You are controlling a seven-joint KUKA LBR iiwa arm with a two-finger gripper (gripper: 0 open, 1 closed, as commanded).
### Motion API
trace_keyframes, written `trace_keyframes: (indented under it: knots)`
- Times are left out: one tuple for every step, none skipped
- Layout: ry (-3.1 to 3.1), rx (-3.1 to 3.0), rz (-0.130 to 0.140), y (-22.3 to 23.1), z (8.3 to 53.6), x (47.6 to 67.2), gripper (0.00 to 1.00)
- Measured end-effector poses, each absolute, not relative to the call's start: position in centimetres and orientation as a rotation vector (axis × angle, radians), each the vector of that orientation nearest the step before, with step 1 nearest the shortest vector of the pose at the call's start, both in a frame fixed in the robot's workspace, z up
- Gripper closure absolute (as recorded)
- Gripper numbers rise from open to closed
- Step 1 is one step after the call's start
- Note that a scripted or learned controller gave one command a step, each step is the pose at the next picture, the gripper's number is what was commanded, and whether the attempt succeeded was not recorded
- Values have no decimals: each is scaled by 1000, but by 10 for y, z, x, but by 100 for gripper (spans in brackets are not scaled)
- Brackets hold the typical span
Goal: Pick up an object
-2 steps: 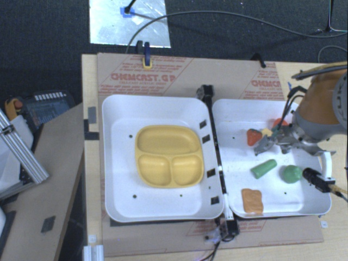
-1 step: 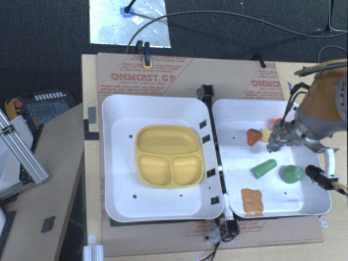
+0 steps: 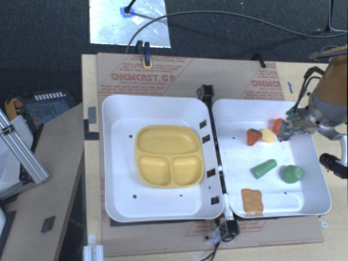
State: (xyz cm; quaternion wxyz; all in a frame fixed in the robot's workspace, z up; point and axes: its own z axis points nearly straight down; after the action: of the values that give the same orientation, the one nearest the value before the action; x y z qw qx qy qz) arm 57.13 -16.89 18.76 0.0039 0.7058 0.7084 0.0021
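here, the table (image 3: 89, 145) carries two shallow white bins side by side. the left bin (image 3: 117, 162) holds a yellow divided plate (image 3: 168, 155) near its middle. the right bin (image 3: 315, 200) holds the small objects: a red piece (image 3: 253, 137) and a pale yellow piece (image 3: 268, 136) touching one another toward the far edge, an orange-red piece (image 3: 278, 125) just beside them, a green cylinder (image 3: 263, 168) tilted near the centre, a round green piece (image 3: 292, 173) toward the right edge, and an orange block (image 3: 252, 200) at the near edge. the grey arm (image 3: 331, 99) reaches in from the right, and its pincer (image 3: 286, 130) is low over the far right part of the right bin, just beside the orange-red piece; whether the pincer is open or closed cannot be told.
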Motion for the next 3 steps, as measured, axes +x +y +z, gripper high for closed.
trace_keyframes:
  knots:
    - [2219,2213,5,-179,244,570,100]
    - [2221,2212,5,-180,298,572,100]
    - [2229,2210,5,-131,298,585,100]
